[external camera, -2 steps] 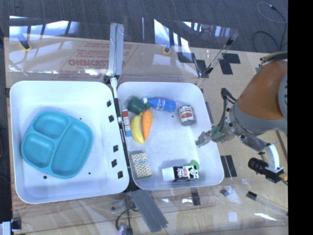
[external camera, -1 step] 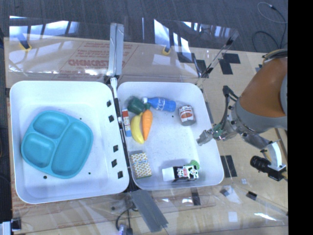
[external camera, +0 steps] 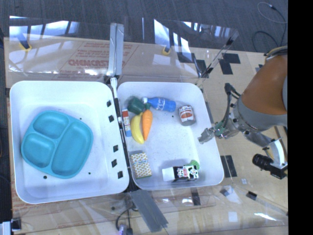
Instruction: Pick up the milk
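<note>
Below, boxy milk carton (external camera: 180, 173) lies flat; gripper (external camera: 207, 134) grip perhaps unclear.

A robotics lab test bench: a wooden bench (external camera: 254, 67) marked with black tape carries two white bins (external camera: 19, 146), clear plastic screens (external camera: 73, 48) behind them, loose cables (external camera: 271, 11) trailing over dark carpet (external camera: 146, 1) on the far side, and a robot arm (external camera: 266, 97) at right.

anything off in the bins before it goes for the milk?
Nothing spilled or damaged. The milk carton lies on its side near the right bin's front edge. The can is tipped over too. The carrot and banana lie touching. The tool sits at the bin's right rim.
</note>
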`<act>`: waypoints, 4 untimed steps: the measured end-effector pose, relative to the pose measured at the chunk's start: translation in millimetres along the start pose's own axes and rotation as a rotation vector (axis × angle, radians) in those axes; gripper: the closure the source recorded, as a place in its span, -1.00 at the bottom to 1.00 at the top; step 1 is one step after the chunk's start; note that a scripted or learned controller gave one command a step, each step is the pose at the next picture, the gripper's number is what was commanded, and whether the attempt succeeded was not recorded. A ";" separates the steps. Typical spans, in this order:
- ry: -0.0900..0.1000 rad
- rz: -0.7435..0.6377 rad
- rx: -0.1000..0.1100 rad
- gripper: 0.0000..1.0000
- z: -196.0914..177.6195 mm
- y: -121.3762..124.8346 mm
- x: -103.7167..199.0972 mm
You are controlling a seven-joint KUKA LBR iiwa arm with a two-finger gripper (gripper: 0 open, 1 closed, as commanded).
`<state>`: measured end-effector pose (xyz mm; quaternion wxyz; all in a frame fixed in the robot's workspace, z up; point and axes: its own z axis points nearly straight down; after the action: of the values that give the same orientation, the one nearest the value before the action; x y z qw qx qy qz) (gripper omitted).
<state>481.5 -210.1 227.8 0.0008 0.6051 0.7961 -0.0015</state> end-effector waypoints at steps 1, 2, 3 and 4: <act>-0.001 -0.005 0.000 1.00 -9.6 1.2 0.0; -0.001 -0.011 0.001 1.00 -19.1 2.2 0.0; 0.004 -0.080 0.000 1.00 5.2 -4.0 1.3; 0.004 -0.085 0.001 1.00 -4.5 -2.8 1.2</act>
<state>478.5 -209.6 232.4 -0.0009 0.5706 0.8212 -0.0008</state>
